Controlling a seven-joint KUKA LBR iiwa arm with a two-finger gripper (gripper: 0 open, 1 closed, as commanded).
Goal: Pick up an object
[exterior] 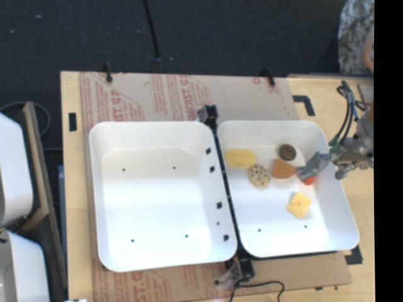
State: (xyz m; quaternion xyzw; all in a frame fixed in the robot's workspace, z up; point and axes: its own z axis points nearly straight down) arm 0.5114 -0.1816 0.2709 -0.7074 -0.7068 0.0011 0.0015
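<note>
The right bin (334, 231) holds several small food-like items. A yellow oval piece (240, 158) lies near its left wall, with a speckled round cookie (259, 176) just below it. A dark brown disc (288, 151) sits above an orange wedge (283, 168). Lower right lies a yellow cheese-like block (300, 204). My gripper (311, 168) reaches in from the right, low over the bin, just right of the orange wedge. A small red item (307, 180) shows right at its tip; whether it is gripped is unclear.
The left bin (101, 168) stands beside the right one, split from it by a black divider with clips (217, 175). Both rest on a cardboard sheet (145, 96) on the wooden bench. Cables (346, 112) hang by the arm at the right.
</note>
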